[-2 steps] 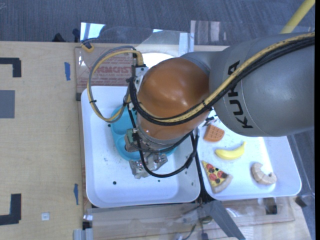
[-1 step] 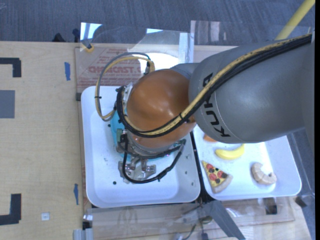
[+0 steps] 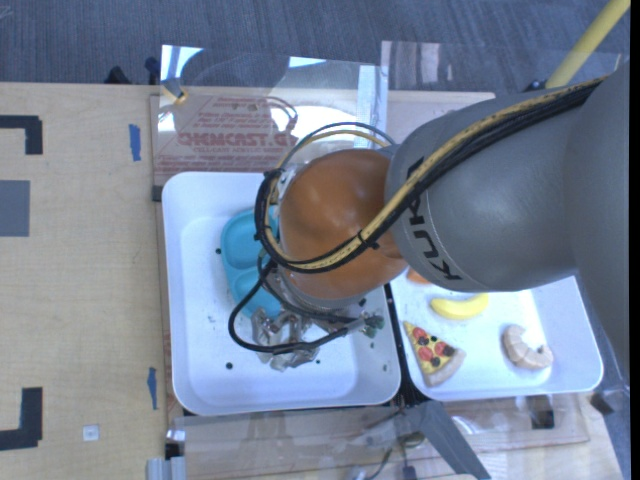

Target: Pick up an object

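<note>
My arm reaches over the left bin (image 3: 200,368), its orange band (image 3: 335,223) covering much of the bin's middle. The gripper (image 3: 285,343) hangs low near the bin floor, wrapped in black cables, and its tips are too cluttered to read. A light blue object (image 3: 240,248) lies just left of the wrist, partly hidden under the arm. In the right bin (image 3: 575,368) lie a yellow banana (image 3: 460,308), a toy pizza slice (image 3: 435,351) and a tan mushroom-like piece (image 3: 525,348).
A clear plastic sheet with red print (image 3: 230,133) lies behind the left bin. Wooden bench surface (image 3: 80,268) with black marks and blue tape spreads to the left. A yellow rod (image 3: 595,28) crosses the top right corner.
</note>
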Controlling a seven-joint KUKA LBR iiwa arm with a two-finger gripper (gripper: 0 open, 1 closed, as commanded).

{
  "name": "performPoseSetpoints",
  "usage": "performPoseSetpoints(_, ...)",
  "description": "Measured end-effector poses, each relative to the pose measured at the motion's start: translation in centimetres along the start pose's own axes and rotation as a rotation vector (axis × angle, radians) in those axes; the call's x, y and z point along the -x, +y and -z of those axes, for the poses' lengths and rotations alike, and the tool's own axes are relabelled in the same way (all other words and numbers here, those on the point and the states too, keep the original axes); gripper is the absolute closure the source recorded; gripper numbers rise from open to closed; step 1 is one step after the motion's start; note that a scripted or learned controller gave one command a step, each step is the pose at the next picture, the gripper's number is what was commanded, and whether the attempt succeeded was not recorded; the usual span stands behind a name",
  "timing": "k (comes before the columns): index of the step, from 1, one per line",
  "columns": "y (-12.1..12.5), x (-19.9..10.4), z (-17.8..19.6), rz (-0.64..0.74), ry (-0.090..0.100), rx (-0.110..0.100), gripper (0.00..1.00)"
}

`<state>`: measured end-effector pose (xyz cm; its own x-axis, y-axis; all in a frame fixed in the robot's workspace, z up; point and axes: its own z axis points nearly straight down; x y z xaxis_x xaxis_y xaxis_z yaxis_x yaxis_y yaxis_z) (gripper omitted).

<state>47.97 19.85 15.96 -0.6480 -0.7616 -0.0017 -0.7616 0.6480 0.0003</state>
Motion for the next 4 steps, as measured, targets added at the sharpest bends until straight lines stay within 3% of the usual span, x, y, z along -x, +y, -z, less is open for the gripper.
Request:
performPoseSetpoints(1,-2.5,3.4,3.2,-0.309,-0.008,-0.003,1.00)
performPoseSetpoints(2,0.5,2.4,3.8,-0.513,-0.002,-0.001,1.00)
performPoseSetpoints(4,1.8,2.1,3.3,-1.491,0.000,-0.001,1.00)
